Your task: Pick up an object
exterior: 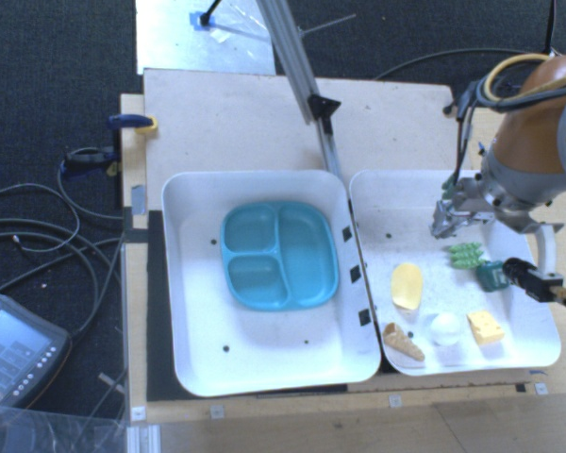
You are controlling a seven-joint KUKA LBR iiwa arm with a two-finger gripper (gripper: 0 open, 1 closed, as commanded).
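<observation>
Jaws cannot be read from this slanted view, and nothing is seen carried beneath them; the gripper point(450, 217) is poised over the upper part of the right bin point(377, 192), with a bare patch of floor directly under it. No object is fixed by the task, so the nearest one is taken as the likely target: the green piece point(465, 254), which lies just beside the gripper, on the near side and a little toward the arm. Its long axis runs roughly across the view, tilted slightly, with its blunter end apparently toward the bin's right wall — the shape is too small to be sure which end is which. A dark teal item point(491, 275) sits close against it on that side, so a grasp across the short axis is judged cleaner than one along the length. Farther toward the near rim lie the yellow oval point(407, 286), long axis pointing away from the viewer, a white ball point(444, 327), a yellow block point(485, 327) and a tan cone point(403, 342), tip aimed at the near right corner. The left bin point(184, 281) holds a blue tray point(279, 255) — well apart from the gripper.
</observation>
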